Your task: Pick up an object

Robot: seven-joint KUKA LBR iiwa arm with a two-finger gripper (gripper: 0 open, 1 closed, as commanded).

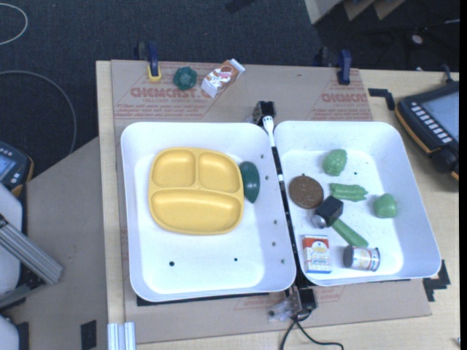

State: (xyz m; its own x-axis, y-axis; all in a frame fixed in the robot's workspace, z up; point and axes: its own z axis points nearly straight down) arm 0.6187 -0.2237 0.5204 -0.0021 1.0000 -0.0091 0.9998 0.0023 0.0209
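Dark green piece (249,181) (shape unclear), against yellow tray (195,191)

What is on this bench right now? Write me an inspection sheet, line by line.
Surface: cardboard-topped bench bearing the left bin and right bin.
Job's things: yellow divided plate and dark green object in the left bin; brown disc, green toys, small carton and small jar in the right bin.
Clutter: teal object and small packet behind the bins.
Grippers: nothing seen.
Cables: cable at the front edge.
Surroundings: handheld controller at right; dark floor.
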